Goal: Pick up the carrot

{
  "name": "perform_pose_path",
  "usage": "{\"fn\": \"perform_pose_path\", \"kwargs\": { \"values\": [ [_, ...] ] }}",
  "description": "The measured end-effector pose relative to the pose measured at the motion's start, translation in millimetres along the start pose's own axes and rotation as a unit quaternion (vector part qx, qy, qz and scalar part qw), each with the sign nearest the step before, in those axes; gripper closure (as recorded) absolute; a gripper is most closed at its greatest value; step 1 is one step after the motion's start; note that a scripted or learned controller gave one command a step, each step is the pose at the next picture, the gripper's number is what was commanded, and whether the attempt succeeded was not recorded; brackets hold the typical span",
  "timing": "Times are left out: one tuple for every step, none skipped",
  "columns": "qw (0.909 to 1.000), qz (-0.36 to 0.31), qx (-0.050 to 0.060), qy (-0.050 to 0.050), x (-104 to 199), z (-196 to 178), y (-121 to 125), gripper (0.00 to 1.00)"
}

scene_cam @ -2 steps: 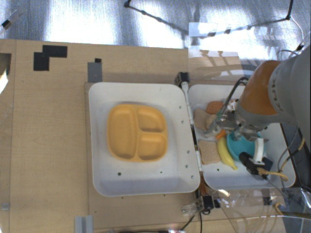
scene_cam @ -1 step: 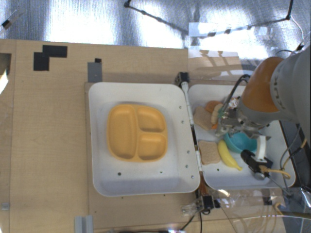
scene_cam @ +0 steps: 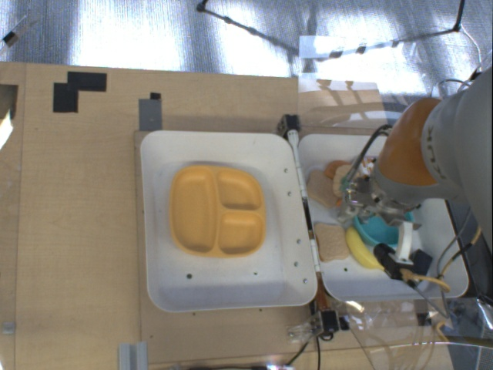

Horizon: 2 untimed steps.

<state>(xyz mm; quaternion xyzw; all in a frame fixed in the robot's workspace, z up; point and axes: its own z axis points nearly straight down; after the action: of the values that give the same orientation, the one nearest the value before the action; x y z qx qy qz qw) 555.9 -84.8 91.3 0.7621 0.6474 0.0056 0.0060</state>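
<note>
Two bins; one plate; one banana

Robot lab: bench, white bins, cables

My arm crowds the right bin, beside banana and bread. The left bin lies open around its yellow plate.

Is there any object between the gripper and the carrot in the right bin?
I cannot tell. The arm hangs over the right bin and covers much of it. Beside it lie a banana, a bread slice and a teal item; no carrot is recognisable.
</note>
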Motion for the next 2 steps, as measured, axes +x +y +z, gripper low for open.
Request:
{"fn": "perform_pose_path", "kwargs": {
  "values": [
    [0.9930, -0.118, 0.012, 0.002, -3.7, 0.6, 19.3, 1.00],
    [0.9882, 0.153, 0.005, 0.000, 57.0, -94.3, 105.5, 1.00]
  ]
}}
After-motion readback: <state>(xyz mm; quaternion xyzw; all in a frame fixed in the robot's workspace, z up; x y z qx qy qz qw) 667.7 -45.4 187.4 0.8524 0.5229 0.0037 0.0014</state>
